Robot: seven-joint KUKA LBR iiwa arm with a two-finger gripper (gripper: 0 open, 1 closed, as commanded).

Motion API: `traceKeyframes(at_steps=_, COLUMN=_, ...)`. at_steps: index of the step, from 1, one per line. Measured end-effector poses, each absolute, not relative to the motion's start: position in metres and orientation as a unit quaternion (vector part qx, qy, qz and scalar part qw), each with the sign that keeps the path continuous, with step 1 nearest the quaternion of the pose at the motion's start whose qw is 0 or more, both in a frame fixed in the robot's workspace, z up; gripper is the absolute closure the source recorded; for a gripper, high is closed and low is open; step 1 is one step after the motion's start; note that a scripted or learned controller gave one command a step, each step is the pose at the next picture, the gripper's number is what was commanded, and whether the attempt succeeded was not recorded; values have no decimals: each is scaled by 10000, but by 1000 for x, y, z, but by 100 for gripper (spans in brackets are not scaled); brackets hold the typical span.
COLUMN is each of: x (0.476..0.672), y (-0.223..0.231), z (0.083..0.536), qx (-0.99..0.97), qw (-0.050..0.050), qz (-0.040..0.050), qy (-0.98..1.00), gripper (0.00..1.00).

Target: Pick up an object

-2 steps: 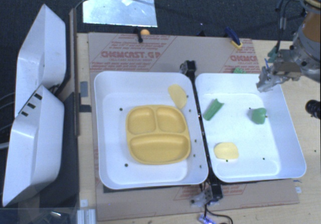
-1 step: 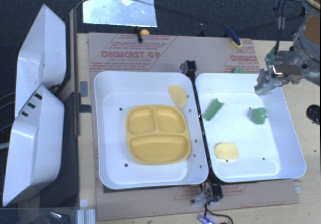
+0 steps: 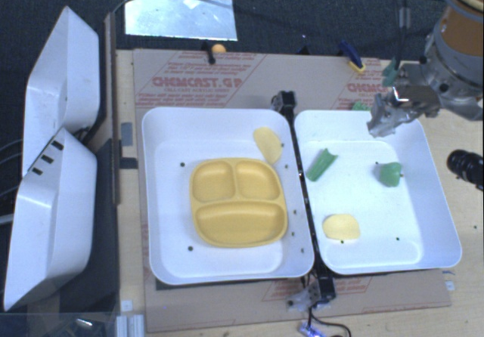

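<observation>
Gripper (image 3: 384, 120) poised above right bin's (image 3: 423, 241) far edge, finger state unclear; green stick (image 3: 321, 164), green lump (image 3: 390, 174), yellow piece (image 3: 341, 227) below.

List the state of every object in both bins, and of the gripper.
Yellow divided plate: upright, flat in the left bin, compartments bare.
Pale yellow piece: lying beside the plate's far corner.
Green stick: lying loose in the right bin.
Green lump: lying loose.
Yellow disc: lying flat.
Gripper: above the right bin's far edge, holding nothing visible.
</observation>
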State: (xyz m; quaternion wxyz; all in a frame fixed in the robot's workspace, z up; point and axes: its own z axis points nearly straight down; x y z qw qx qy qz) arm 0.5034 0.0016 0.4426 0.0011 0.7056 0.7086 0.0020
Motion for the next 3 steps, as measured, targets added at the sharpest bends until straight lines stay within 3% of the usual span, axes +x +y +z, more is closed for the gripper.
traceKeyframes(at_steps=1, x=540, y=7, z=368, qx=7069, qw=-17, qz=-24, qy=7074, gripper=100)
traceKeyframes(at_steps=2, x=523, y=-1, z=398, qx=7073, qw=11, qz=14, qy=7069, gripper=100)
traceKeyframes(at_steps=3, x=491, y=-13, z=423, qx=7074, qw=12, qz=16, qy=7068, gripper=100)
